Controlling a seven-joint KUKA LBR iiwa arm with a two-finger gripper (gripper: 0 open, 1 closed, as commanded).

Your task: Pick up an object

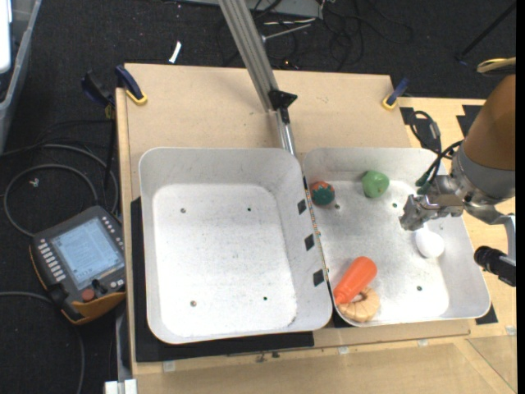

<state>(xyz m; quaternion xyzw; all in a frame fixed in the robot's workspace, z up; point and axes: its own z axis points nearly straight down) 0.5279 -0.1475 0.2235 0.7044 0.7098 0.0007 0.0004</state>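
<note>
Objects closest to us: a tapered orange carrot [355, 277] on a pale ridged shell [362, 306], left of and below the claw [413, 214]. We see a smooth white egg [429, 244] just below it; a round green ball [375, 184] lies up-left. We cannot tell the claw's state.

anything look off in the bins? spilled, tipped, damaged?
Nothing stands out. The carrot, green ball, white egg and small red-green ball lie loose in the right bin, with the gripper above.
</note>
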